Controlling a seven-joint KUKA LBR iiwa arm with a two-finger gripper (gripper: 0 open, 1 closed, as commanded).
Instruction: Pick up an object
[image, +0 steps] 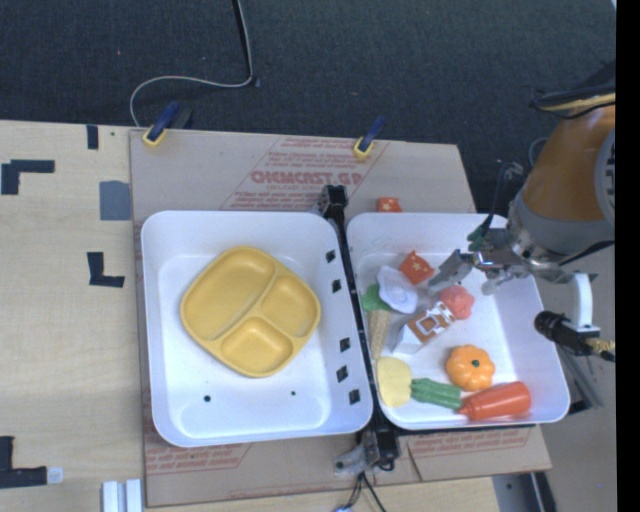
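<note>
Toys fill the right bin (535, 330). The left bin (165, 300) holds a yellow plate (250, 310) with three sections in it.

The arm (570, 180) comes in from the right, grey with an orange part. Its gripper (468, 268) hangs over the top of the right bin. One dark finger points down and left, close to a small red block (416, 267). How the gripper is set, spread or pressed together, cannot be told from here. Nothing can be seen held in it.

Under the gripper is a pinkish red lump (457, 301). Just beside it lies a brown and white piece (433, 323). A white crumpled thing (398, 291) sits on a green toy (374, 299). Lower down there is an orange pumpkin (470, 367), a red pepper (495, 401), a green pickle (434, 392) and a yellow toy (393, 381). The pickle touches the yellow toy and the pepper.

Both bins sit on a brown cardboard sheet (270, 165). It has red writing on it, upside down and too blurry to read. Two clamps, yellow (155, 135) and blue (368, 138), hold its far edge. A small orange thing (388, 205) lies on the cardboard just behind the right bin.
</note>
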